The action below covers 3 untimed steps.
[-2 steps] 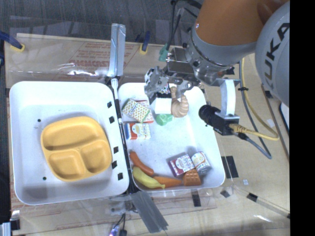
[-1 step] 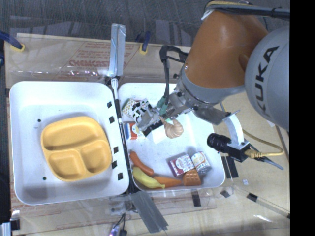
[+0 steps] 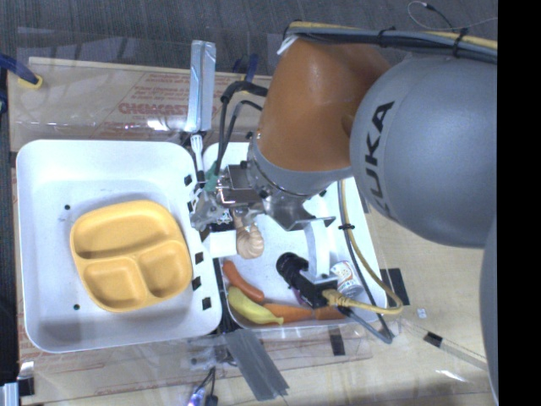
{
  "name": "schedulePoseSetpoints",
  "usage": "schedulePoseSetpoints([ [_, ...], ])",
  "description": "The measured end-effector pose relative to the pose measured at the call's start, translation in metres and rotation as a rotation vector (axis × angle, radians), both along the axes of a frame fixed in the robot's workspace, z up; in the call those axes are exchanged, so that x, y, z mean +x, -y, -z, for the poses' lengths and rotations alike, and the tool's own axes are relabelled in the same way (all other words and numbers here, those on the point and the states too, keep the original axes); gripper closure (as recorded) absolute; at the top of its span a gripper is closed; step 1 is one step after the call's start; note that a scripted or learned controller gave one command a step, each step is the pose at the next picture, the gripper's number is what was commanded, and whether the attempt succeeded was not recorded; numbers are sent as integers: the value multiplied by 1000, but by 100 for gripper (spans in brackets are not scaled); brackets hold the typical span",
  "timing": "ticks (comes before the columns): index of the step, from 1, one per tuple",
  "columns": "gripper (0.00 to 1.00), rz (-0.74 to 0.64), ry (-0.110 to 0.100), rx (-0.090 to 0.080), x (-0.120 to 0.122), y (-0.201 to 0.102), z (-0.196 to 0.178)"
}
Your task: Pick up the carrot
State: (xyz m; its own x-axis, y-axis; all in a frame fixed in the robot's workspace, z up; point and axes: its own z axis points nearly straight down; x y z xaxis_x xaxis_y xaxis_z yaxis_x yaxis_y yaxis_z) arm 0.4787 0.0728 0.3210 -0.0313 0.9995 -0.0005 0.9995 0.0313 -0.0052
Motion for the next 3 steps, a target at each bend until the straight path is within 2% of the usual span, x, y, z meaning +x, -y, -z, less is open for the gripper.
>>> schedulePoseSetpoints([
  [1, 100, 277, 4, 0, -2, 35, -121],
  [2, 100, 1186, 6, -3, -2, 4, -121],
  [3, 100, 936, -3, -5, 2, 51, -30],
])
